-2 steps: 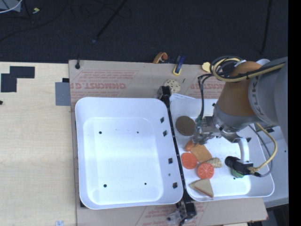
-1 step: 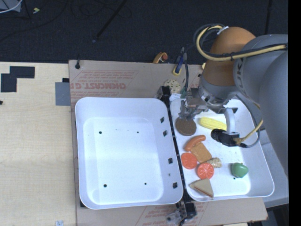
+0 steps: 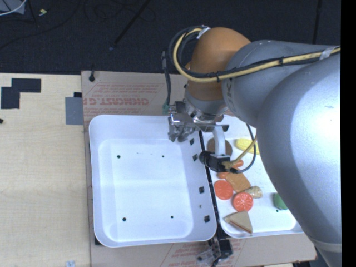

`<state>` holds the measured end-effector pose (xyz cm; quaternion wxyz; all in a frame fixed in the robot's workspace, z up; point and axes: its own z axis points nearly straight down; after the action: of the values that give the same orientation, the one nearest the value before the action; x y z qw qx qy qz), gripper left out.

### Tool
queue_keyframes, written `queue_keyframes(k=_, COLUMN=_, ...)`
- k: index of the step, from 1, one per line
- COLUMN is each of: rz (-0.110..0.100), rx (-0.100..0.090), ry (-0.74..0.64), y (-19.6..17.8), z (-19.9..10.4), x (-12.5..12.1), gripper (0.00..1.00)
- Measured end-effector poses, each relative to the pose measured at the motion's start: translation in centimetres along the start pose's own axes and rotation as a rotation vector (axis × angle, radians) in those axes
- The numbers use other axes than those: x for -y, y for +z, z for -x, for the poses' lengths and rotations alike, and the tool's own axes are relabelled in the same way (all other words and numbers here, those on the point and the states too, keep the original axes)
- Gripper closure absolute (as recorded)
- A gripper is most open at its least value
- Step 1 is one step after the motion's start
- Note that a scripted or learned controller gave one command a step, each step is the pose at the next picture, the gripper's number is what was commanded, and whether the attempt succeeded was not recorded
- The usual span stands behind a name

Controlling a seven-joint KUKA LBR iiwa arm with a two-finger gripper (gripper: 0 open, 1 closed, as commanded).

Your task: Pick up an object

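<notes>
The grey arm (image 3: 311, 149) bulks nearest the lens and covers the right bin's 3 o'clock side, which is part of the risk: whatever lies under it cannot be judged. Starting at the left, the counter (image 3: 39, 177) is pale wood. Then comes the left bin (image 3: 94, 177), its white floor marked only by small dark dots. The gripper (image 3: 179, 128) hangs over that bin's 1 o'clock corner, close to the rim. I cannot tell whether it is open or shut, nor make out anything in its hold. A descent here would likely close on air or strike the rim (the pickable things all lie next door). In the right bin (image 3: 270, 218), at 4 to 5 o'clock from the gripper, lie a red slice (image 3: 223, 189) and a second red slice (image 3: 242, 202), with an orange-tan piece (image 3: 238, 181) just beside them. A tan wedge (image 3: 239, 222) sits at the bin's 6 o'clock, a yellow piece (image 3: 243, 144) at 12, and a green piece (image 3: 280, 202) by the arm. They look flat and crowded, so a grab may slip or catch two, and the wall between the bins stands in the way
</notes>
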<state>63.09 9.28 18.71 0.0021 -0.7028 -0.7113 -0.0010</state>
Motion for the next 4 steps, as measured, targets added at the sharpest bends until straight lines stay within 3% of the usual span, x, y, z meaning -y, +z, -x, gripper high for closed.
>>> queue_keyframes(k=1, rz=0.006, rx=0.004, ry=0.014, y=-10.3, z=2.2, x=2.3, gripper=1.0)
queue_keyframes(k=2, rz=0.005, rx=0.004, ry=0.01, y=-14.7, z=1.9, x=0.7, gripper=1.0)
queue_keyframes(k=3, rz=-0.004, rx=0.006, ry=0.015, y=-13.0, z=4.7, x=1.9, gripper=1.0)
queue_keyframes(k=4, rz=0.003, rx=0.004, ry=0.01, y=-16.8, z=4.1, x=0.3, gripper=1.0)
